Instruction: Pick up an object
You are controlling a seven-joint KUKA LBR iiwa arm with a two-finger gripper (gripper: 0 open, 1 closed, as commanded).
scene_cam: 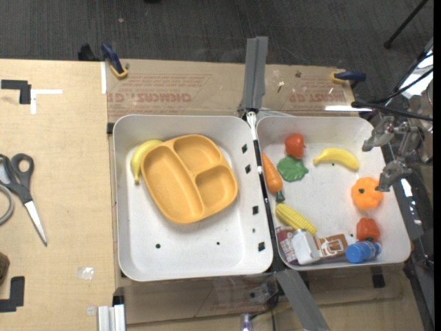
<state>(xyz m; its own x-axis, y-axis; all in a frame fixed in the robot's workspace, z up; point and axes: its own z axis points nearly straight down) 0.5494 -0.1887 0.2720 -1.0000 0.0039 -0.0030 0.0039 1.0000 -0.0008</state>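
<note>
Ridged orange pumpkin (366, 194), glossy plastic

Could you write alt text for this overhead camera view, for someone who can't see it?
Two white bins sit side by side: the left bin holds a yellow divided plate and a banana, the right bin toy foods. The robot's hand hangs over the right bin's edge near an orange pumpkin.

This looks like a robotics lab: two white bins (186, 267) stand on a wooden bench (55, 185), cardboard is held with clamps (114, 61), scissors (26, 192) lie nearby, and the floor is grey carpet.
</note>
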